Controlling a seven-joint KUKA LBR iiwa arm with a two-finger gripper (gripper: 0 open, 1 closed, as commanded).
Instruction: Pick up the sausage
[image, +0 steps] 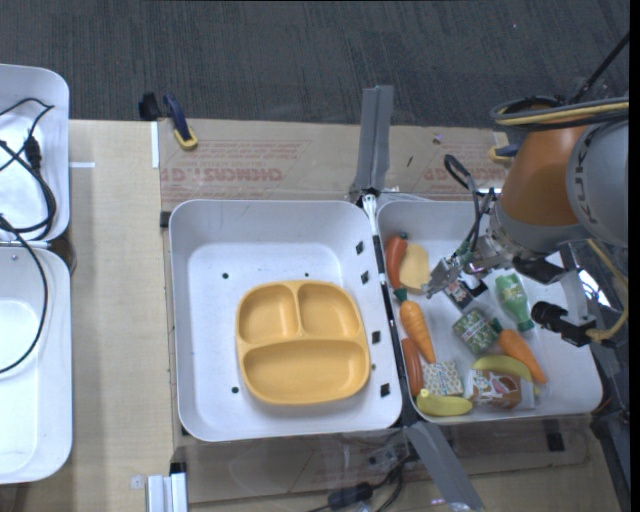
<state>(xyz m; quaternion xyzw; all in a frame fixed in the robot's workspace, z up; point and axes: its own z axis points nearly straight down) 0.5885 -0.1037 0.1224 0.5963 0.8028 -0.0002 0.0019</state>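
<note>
The sausage (397, 257), a short reddish-orange link, lies against the left wall of the right bin (585, 400) near its far end, beside a yellow cheese wedge (416, 267). My gripper (447, 280) hangs low over the middle of that bin, just right of the cheese wedge and about a hand's width from the sausage. Nothing shows held in it. The grey arm with its orange band (540, 180) reaches in from the right.
The right bin also holds a carrot (415, 330), a second reddish link (411, 367), a green bottle (512, 298), a green can (474, 328), another carrot (522, 355), bananas (445, 405) and a cracker packet (442, 378). The left bin (200, 300) holds a yellow divided plate (300, 340).
</note>
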